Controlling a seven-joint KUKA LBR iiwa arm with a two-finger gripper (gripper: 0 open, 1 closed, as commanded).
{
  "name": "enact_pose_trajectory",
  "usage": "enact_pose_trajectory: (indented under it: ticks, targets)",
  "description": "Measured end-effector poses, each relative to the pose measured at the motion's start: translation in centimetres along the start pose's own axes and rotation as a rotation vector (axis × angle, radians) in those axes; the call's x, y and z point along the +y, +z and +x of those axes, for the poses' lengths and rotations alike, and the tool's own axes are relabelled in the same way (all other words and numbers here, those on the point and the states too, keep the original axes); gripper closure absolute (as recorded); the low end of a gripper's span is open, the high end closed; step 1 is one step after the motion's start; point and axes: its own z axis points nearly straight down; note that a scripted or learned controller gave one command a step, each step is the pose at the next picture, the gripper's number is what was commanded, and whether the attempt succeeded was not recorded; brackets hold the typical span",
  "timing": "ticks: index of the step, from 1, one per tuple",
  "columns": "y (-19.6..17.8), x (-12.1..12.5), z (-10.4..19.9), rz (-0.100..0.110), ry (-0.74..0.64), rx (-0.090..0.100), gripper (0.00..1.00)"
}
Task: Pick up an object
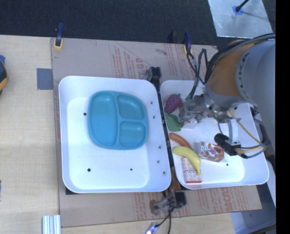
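Left white bin [71, 130]: light-blue three-compartment plastic plate [118, 119], centre. Right white bin [252, 174]: purple grape bunch [173, 103] at 10 o'clock, green toy vegetable [173, 122] below it, orange carrot [180, 140], yellow banana [188, 156] at 7 o'clock. Gripper [193, 112] low beside the grapes; grip state cannot be told. Nothing seen lifted; pick judged pending.

bench [23, 145]: light wood | on it: brown cardboard sheet [115, 57] | on that: two white bins [71, 130], side by side
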Motion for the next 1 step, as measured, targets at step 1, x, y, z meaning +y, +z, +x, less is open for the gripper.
enact_pose_trajectory:
  ticks: [1]
  targets:
    - [-9.85,-3.31,5.63,0.004,0.003,0.003,1.00]
